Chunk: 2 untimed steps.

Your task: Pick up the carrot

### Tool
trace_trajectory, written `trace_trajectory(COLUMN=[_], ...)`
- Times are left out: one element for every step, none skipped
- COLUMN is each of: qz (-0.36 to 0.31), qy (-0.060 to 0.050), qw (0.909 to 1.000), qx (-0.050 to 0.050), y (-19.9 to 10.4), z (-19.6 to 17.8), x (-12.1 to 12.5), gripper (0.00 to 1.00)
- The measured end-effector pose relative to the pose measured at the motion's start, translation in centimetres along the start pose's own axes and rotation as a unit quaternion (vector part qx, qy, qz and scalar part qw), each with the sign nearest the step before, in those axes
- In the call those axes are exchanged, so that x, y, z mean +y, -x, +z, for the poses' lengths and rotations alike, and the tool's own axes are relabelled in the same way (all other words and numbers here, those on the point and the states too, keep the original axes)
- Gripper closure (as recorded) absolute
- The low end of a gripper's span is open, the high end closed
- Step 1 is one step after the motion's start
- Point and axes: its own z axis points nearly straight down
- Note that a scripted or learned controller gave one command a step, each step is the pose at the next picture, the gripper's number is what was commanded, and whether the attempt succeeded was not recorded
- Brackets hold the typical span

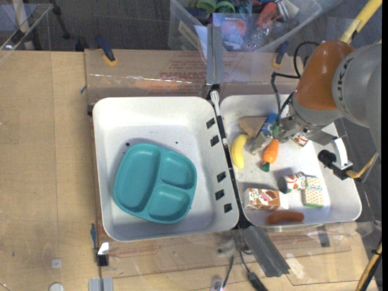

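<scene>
So the surface (42, 162) here is light wood with two shallow white bins side by side, and a clear tub of random toys (242, 5) sits at the back. The left bin (103, 120) just has a teal divided plate (156, 182) in it. The right bin (348, 208) is where the action is: the carrot (271, 152) lies near the middle of it, orange body with a green tip, long axis running roughly top to bottom in the view with a slight tilt, green end pointing toward the near edge. The claw (276, 132) is parked right at the carrot's upper end, touching or just above it, so the carrot stretches away from the claw toward the front of the bin. I honestly can't tell how the claw is set from this angle, it's a blur of grey. A banana (239, 151) lies just left of the carrot, with some snack boxes (302, 187) and a sausage (285, 217) nearer the front, so there isn't much room to the left.
</scene>
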Motion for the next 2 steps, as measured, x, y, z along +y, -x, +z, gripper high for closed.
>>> trace_trajectory(qz=[0.001, 0.06], qy=[0.002, -0.003], qw=[1.0, 0.9982], qx=[-0.002, 0.001], y=[0.2, -2.3], z=[-1.1, -10.1], x=[0.1, 4.5], gripper=[1.0, 1.0])
